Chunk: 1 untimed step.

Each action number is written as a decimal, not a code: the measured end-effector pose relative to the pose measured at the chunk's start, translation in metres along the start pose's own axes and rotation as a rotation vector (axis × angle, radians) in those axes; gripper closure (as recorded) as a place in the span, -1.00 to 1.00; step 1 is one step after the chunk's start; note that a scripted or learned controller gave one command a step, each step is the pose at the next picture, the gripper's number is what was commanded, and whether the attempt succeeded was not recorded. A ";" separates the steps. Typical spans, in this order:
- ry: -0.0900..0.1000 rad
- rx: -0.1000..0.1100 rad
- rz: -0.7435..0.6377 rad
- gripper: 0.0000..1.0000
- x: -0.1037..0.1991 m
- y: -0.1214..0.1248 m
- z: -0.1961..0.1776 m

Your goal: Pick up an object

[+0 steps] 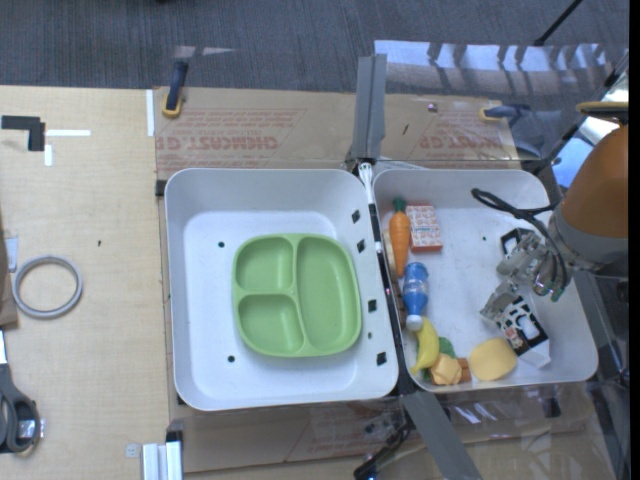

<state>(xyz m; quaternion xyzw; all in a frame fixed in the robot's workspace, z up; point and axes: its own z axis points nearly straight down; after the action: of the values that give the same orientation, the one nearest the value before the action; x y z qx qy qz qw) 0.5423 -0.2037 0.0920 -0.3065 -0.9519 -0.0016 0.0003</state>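
Hovering lower right in rt bin (pixel 470 193): gripper (pixel 505 303), jaws' state unclear; toys crowd bin's left wall, prob. pick targets.

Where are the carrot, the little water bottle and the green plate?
carrot (pixel 399 243), camera view, middle of its orange body
water bottle (pixel 414 293), camera view, on its blue label
green plate (pixel 329 290), camera view, floor of its large right compartment

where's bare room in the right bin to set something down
Bare floor lies mid-bin, between the small carton and the gripper. The left wall is crowded: carrot, bottle, banana. The lemon fills the near edge.
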 end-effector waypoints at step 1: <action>-0.005 0.001 0.150 -1.00 0.050 -0.014 0.000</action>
<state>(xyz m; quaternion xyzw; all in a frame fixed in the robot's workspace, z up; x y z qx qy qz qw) 0.4930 -0.1857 0.0923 -0.3772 -0.9262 -0.0004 -0.0016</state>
